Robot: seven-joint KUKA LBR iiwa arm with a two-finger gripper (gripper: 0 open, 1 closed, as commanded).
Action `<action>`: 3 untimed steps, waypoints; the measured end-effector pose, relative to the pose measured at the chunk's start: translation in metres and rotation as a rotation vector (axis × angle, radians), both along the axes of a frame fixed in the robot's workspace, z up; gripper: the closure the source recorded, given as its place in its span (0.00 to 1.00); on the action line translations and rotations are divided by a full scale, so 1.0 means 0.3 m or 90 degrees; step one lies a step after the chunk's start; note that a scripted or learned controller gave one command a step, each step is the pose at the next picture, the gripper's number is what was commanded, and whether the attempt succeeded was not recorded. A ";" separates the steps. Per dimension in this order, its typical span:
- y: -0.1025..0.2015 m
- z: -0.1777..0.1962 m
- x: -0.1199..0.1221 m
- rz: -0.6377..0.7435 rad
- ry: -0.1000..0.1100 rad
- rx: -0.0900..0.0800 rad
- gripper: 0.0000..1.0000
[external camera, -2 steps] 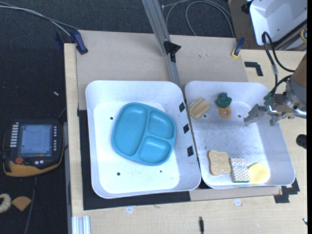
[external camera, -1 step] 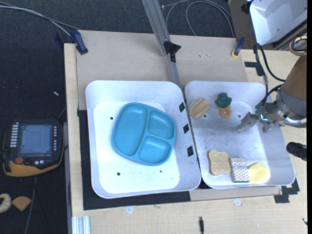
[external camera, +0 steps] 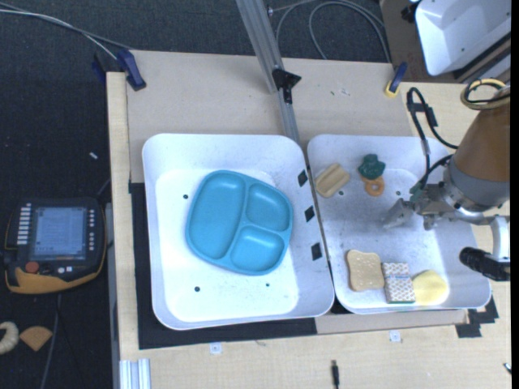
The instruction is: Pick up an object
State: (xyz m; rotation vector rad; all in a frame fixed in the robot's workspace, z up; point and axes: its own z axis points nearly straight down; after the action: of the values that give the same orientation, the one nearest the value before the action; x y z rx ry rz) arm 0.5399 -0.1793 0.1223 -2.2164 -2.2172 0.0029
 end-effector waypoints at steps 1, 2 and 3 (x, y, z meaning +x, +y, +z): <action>0.002 -0.124 0.004 0.000 -0.004 -0.001 0.00; -0.005 -0.079 0.009 -0.001 -0.008 -0.004 1.00; -0.018 0.132 0.030 0.000 -0.009 -0.004 1.00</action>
State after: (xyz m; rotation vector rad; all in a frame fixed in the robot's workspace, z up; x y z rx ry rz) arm 0.5488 -0.1847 0.1620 -2.2253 -2.2277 -0.0059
